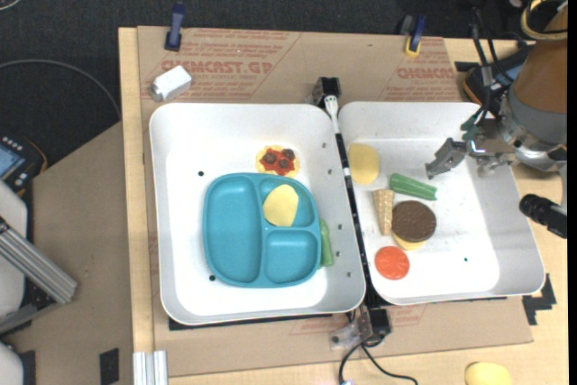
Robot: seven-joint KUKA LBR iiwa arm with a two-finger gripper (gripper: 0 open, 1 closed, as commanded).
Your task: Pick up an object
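My gripper (pixel 462 160) hangs over the upper right part of the right bin (pixel 487 270), open with nothing between its fingers. To its lower left lie a green pod (pixel 413 187), a brown round cookie sandwich (pixel 413 221), a tan waffle cone (pixel 385 210), a yellow rounded piece (pixel 363 164) and an orange-red disc (pixel 392 262). The green pod is the closest of these, a short gap from the left fingertip (pixel 439 165).
The left bin (pixel 180 149) holds a teal divided tray (pixel 234 234) with a yellow piece (pixel 280 205) on it, a small pizza-like item (pixel 277 160) behind it and a green strip (pixel 325 243) at its right side. A black divider bar (pixel 341 160) runs between the bins.
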